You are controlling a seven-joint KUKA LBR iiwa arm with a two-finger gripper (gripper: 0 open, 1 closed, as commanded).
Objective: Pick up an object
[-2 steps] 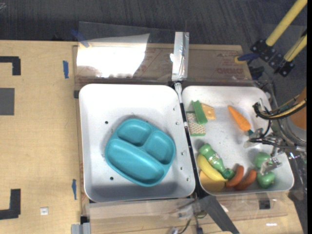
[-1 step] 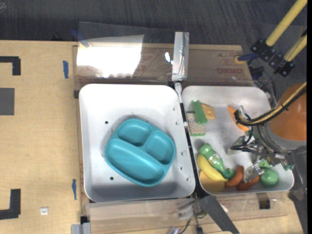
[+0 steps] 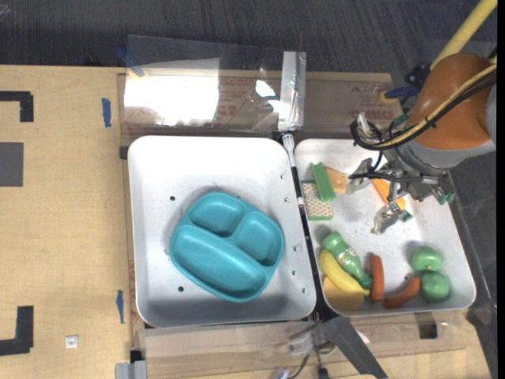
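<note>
Gripper (image 3: pixel 388 215) hangs at the right bin's (image 3: pixel 461 247) centre, grip state unclear; banana (image 3: pixel 341 272) at seven o'clock looks light, slippery; grasp mid-body.

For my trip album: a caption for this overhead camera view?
Robot gripper hovers over toy food in the right bin; a teal divided plate sits in the left.

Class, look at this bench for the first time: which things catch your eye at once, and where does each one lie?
The big teal divided plate stands out, lying alone in the left bin. Next comes the bright toy food in the right bin: a yellow banana, a green apple and more along its near side. The gripper hangs above that bin.
</note>
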